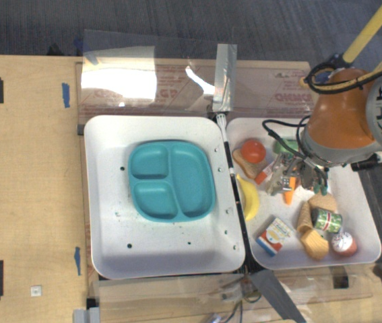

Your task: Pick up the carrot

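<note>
Arm (342,116) over your right bin (369,214) | gripper (292,177) low, fingers' state unclear | carrot (288,195): 1 | banana (249,197): 1 | tomato (252,151): 1

This is a robotics lab, a test cell and no one's kitchen. A grey industrial arm with an orange band (342,116) and trailing black cables reaches over a plywood bench (25,180) marked with black tape corners and bits of blue tape. Two shallow white bins sit side by side: the left bin (103,247) holds a teal divided plate (172,180), the right bin (369,231) a jumble of toy food, among it a plastic banana (249,197) and a tomato (252,151). A clear plastic screen (120,79) stands behind the bins, with grey carpet beyond.
</note>
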Action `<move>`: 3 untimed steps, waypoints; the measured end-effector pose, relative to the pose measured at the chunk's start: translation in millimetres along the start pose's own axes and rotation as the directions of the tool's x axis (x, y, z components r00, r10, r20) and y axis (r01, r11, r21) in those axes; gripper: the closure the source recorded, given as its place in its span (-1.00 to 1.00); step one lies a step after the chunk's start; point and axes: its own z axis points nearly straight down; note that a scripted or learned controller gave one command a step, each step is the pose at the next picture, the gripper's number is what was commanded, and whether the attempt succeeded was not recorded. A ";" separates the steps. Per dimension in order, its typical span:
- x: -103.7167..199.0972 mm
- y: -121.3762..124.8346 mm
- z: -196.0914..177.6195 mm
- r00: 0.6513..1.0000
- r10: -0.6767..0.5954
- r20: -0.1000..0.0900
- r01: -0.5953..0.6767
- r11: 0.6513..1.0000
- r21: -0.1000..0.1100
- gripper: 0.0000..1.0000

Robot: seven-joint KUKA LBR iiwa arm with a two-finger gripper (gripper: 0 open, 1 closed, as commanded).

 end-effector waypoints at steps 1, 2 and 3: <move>23.5 86.9 -87.0 0.996 -0.091 -0.016 0.091 0.996 -0.006 1.00; -7.3 -5.4 -91.1 0.993 -0.118 -0.022 0.118 0.993 0.000 1.00; -7.2 -1.9 -90.9 0.992 -0.123 -0.022 0.123 0.992 -0.003 -1.00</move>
